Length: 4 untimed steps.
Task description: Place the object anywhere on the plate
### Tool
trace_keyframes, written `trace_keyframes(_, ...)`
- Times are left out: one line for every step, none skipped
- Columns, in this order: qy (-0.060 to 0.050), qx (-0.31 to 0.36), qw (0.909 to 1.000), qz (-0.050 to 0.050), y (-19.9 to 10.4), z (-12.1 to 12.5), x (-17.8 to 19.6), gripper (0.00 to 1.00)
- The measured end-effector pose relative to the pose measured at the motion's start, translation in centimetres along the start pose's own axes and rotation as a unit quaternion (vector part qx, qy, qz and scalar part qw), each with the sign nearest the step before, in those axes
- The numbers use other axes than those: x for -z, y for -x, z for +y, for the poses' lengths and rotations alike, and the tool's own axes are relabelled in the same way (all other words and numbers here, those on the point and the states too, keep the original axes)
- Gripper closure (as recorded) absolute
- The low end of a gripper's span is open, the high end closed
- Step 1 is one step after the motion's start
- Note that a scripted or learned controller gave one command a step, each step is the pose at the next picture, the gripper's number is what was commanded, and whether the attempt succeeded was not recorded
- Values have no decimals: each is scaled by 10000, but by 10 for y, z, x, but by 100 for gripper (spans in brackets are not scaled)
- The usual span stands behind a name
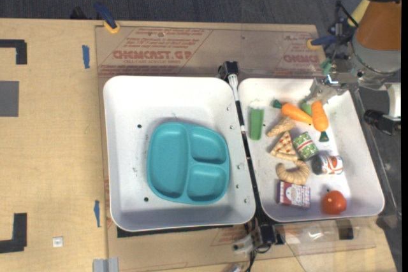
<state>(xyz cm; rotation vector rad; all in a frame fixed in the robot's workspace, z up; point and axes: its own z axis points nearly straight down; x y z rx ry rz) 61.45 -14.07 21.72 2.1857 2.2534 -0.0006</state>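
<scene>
A teal divided plate [188, 162] lies in the left white bin [121, 137] with nothing on it. My gripper [320, 91] hangs over the far right part of the right bin [370, 181], directly above an orange carrot [319, 116] that points away from it. The carrot's top end lies right under the gripper tip, and I cannot tell whether they touch. A second carrot [295, 113] lies just to the left.
The right bin also holds a green cylinder [255, 123], a pizza slice [284, 146], a green can [305, 144], a red and white can [327, 165], a croissant [293, 171], a purple box [294, 193] and a tomato [333, 202]. A black bar [239, 118] divides the bins.
</scene>
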Motion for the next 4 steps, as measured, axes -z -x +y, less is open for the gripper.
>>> trace_keyframes(-22, -491, 9988, 28, -96, -65, -9, 100)
trace_keyframes(-38, -979, 9952, 20, -180, -99, -34, 100)
trace_keyframes(1, -243, 9997, 20, -244, -101, 1, 100)
trace_keyframes(-5, -259, 9997, 11, -243, -101, 0, 0)
